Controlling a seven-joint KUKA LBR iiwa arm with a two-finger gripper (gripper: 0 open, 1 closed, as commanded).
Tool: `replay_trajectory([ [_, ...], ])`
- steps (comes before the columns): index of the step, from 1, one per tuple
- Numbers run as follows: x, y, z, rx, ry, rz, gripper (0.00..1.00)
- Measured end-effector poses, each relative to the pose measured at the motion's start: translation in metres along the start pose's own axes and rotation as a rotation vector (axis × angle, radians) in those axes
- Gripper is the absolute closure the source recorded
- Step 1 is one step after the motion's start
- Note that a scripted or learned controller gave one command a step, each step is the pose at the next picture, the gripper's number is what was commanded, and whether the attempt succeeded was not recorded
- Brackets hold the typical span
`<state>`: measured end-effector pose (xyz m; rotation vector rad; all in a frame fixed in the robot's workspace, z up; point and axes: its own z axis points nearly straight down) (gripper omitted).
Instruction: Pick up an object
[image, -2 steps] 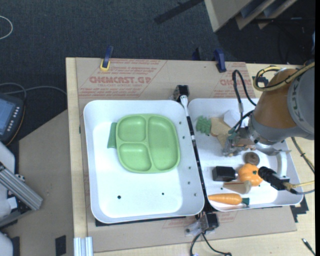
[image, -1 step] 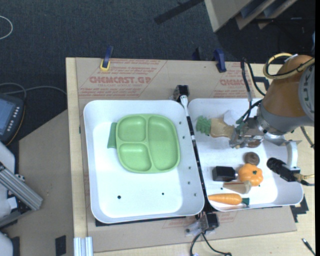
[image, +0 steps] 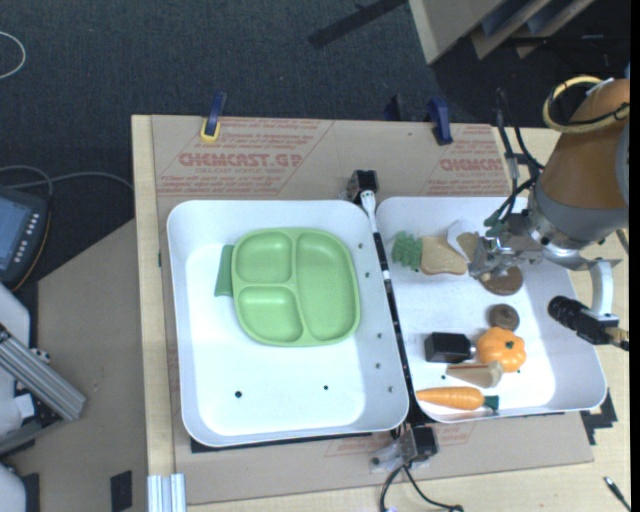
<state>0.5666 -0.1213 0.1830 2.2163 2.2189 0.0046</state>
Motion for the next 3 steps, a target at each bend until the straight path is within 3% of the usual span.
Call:
replay_trajectory([
  [1, 0.000, 0.002, -0.045, -0.001, 0.000, 0.000, 1.00],
  [3, 0.114, -0.009, -0.040, 0.008, 0.005, -0.006, 1.00],
])
